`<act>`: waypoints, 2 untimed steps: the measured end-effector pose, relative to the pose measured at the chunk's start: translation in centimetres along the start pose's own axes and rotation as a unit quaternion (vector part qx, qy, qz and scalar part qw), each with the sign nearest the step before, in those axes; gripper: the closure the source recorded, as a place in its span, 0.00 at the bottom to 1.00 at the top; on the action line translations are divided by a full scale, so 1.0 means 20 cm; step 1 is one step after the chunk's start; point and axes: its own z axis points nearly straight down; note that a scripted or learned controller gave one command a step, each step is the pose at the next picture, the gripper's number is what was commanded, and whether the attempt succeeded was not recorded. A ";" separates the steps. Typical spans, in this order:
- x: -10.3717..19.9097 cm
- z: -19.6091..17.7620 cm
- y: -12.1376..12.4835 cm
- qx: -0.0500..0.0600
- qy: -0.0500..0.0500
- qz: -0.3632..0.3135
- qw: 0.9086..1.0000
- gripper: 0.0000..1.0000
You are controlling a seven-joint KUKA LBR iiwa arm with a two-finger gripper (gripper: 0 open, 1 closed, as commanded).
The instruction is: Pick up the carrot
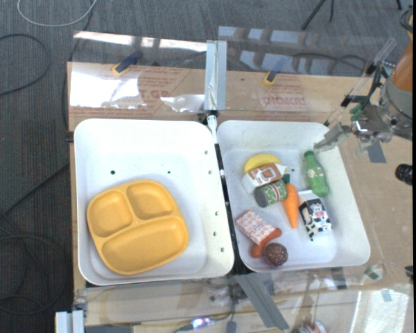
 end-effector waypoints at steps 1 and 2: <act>0.27 0.53 -0.17 0.001 0.001 0.006 1.000 0.00; 0.40 0.69 -0.40 0.002 0.001 0.039 0.999 0.00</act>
